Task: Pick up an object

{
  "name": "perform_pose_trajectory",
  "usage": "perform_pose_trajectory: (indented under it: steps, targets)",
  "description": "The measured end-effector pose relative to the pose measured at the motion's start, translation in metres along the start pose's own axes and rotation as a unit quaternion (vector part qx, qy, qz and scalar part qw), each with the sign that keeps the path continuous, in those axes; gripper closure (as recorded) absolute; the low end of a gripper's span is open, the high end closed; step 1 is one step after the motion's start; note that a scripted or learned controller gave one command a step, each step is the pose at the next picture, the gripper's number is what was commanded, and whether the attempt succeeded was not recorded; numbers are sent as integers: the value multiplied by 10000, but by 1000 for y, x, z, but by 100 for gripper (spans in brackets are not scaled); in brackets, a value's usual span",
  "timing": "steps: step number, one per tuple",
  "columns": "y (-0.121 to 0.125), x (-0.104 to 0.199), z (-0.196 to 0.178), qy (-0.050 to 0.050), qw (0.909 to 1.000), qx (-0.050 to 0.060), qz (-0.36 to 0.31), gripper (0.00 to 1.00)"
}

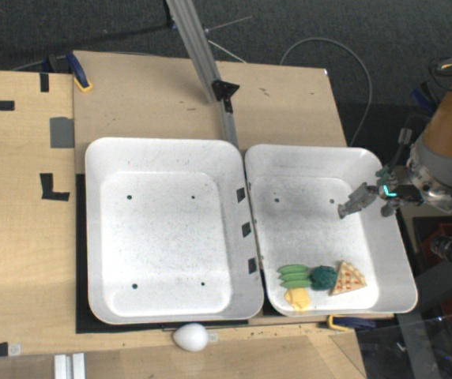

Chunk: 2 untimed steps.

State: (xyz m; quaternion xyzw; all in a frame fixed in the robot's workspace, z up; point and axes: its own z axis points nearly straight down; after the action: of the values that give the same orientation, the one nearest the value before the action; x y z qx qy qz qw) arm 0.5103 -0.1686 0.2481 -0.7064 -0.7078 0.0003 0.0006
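Several small toys lie in the near corner of the right bin (321, 168): a green pea pod (293, 273), a dark green lump (322, 275), a yellow piece (297, 297) and a pizza slice (348, 278). My gripper (367, 204) hovers over the bin's right side, above and a little right of the toys. It is open, with one grey finger (352, 201) pointing left and nothing between the fingers.
The left bin (163, 227) sits beside the right one. A white egg (190, 337) rests on the bench in front of the left bin. A slanted metal pole (198, 42) rises behind the bins, and a cable (329, 50) loops at the back right.
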Motion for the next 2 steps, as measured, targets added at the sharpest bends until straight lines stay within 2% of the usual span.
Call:
perform_pose_trajectory:
  steps: [1,2]
  targets:
    - [3,3,63,6,10000,33,7,0]
    - [6,8,108,5,10000,30,3,0]
